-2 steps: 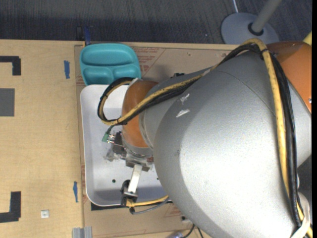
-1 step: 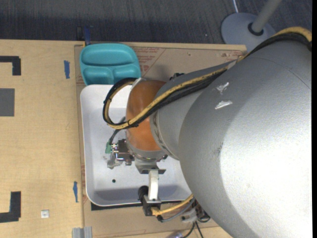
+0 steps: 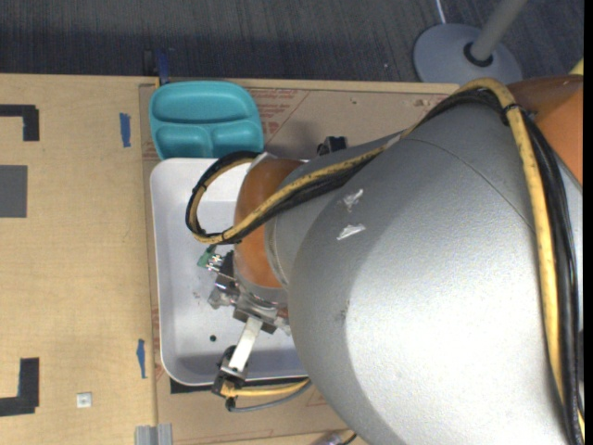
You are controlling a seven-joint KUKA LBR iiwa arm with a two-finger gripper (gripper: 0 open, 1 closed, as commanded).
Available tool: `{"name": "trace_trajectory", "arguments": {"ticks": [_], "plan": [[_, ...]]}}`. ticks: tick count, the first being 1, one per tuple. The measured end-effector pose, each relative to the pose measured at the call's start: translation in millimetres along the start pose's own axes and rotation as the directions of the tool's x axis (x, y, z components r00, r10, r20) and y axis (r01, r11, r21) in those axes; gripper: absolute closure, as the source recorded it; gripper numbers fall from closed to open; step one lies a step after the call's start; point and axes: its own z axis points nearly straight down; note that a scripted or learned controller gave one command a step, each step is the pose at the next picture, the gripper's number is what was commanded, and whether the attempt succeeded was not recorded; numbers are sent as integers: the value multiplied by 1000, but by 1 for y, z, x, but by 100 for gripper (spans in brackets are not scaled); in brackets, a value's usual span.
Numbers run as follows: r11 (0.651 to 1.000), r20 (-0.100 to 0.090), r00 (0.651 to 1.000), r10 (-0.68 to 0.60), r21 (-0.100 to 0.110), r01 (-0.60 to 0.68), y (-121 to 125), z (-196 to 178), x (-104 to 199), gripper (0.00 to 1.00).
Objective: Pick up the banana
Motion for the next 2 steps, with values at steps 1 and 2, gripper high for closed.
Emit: {"name": "trace_trajectory", "arguments": {"ticks": [1, 2], "plan": [[937, -4, 937, 349, 1, -349, 0, 20, 2, 0], [987, -1, 987, 164, 0, -164, 17, -154, -33, 0]]}}
